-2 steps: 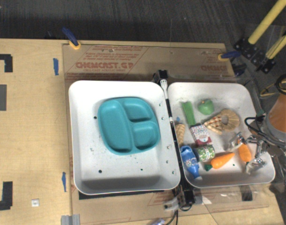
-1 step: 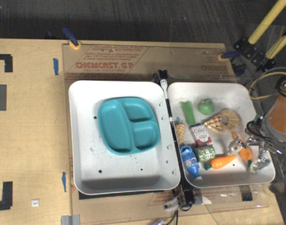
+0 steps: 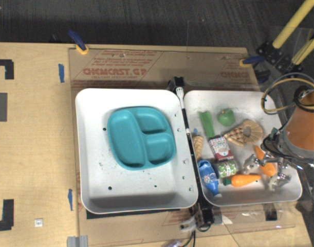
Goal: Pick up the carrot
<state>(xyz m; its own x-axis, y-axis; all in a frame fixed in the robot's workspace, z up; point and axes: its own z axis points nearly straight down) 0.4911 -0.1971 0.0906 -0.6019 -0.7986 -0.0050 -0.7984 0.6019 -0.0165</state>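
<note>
The metal two-finger tool is hovering spread just right of the small orange plastic carrot, lying ungrasped in the right white bin.

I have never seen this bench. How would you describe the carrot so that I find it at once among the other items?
Look at the right white bin, the one crowded with small items, beside the bin holding a teal divided plastic tray. Near its front edge lies the smooth orange toy carrot with a green stem end, just right of a blue packet. It is the one long orange piece lying flat there, close to the tool.
</note>
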